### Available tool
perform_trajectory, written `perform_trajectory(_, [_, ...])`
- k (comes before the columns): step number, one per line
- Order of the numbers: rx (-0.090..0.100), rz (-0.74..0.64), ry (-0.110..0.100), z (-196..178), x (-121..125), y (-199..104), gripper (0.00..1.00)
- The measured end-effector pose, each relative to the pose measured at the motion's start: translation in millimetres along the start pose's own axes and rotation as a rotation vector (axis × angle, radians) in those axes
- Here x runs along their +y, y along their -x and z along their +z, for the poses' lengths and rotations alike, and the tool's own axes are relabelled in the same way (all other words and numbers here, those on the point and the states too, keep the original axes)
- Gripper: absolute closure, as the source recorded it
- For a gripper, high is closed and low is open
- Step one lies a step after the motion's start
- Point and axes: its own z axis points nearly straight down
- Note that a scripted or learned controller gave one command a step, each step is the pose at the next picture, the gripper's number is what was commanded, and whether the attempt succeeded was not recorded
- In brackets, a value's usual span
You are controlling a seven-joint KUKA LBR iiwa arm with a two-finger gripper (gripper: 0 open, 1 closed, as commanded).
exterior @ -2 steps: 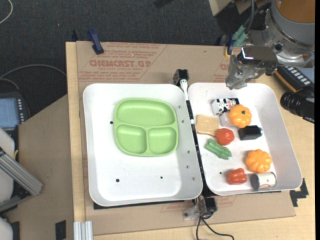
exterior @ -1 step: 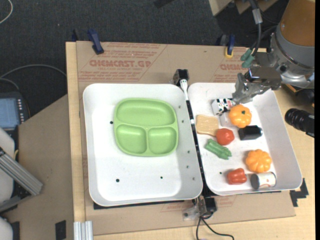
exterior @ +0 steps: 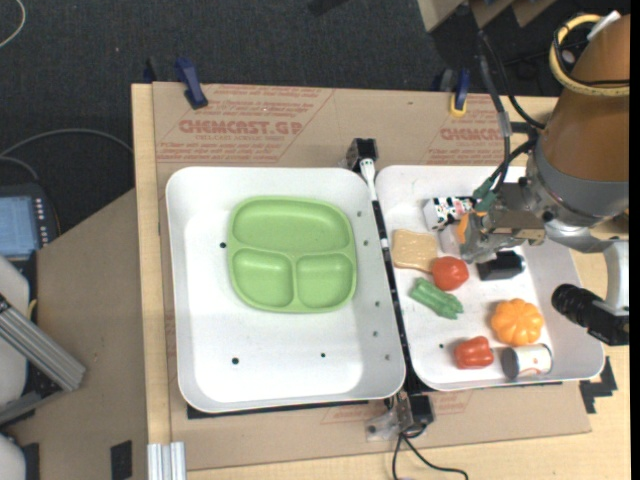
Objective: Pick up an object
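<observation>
On the bench, your gripper (exterior: 468, 234) hung above the red tomato (exterior: 450, 272), center right; its grip state was unreadable, nothing visibly lifted yet.

Even overhead light keeps the scene bright, and the 2 white bins (exterior: 200, 298) look nearly washed out, with only soft, faint shadows along their rims. The dark floor (exterior: 80, 38) around the bench falls dim. Detail is slightly soft and grainy overall, with blur on the arm (exterior: 590, 118).
</observation>
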Motion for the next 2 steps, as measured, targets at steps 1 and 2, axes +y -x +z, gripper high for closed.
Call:
perform_trajectory(1, [0.001,-0.001,0.003,68.4,-5.1,24.0,1.0])
perform_trajectory(2, [0.0,-0.004,0.014,53.9,-3.4,22.6,1.0])
